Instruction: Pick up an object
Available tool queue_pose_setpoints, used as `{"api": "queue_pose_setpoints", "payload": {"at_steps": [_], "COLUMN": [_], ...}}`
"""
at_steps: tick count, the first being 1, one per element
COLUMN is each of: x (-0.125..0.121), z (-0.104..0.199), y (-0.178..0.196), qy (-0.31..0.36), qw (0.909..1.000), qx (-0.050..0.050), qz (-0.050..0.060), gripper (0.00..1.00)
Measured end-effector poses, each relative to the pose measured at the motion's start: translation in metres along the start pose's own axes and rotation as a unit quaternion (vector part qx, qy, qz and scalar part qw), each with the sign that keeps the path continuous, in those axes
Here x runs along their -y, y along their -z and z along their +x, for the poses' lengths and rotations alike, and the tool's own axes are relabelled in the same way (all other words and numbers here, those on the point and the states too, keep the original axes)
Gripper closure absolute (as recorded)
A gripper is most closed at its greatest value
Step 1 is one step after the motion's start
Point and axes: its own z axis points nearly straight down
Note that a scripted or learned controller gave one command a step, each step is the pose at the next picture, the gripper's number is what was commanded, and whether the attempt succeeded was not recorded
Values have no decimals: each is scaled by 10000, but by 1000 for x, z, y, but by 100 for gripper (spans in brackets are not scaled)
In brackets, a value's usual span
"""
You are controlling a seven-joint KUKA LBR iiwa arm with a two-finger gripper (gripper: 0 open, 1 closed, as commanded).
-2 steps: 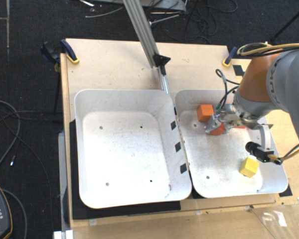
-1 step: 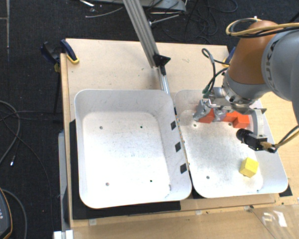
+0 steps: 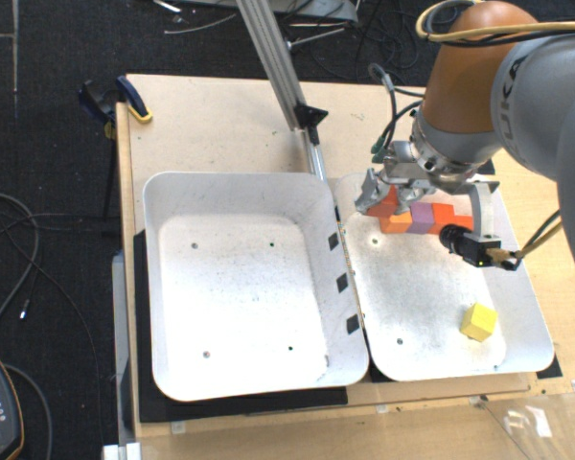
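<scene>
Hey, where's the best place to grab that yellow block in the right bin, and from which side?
Take the yellow block across two opposite flat side faces, coming straight down from above. It sits alone on the right bin floor, well apart from the orange and purple blocks under the gripper, so the fingers likely have room on either side.

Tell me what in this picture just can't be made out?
- Gripper: whether it grips anything; the wrist above covers it.
- Orange, purple and red blocks: partly covered by the gripper, so their full shapes are unclear.
- Right bin: its far edge lies under the arm.
</scene>
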Motion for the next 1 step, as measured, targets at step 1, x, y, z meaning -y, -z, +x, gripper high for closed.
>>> {"api": "queue_pose_setpoints", "payload": {"at_steps": [1], "x": [-76], "z": [70], "y": [-56], "qy": [4], "qw": [10000], "qx": [-2], "qz": [24], "gripper": [100]}}
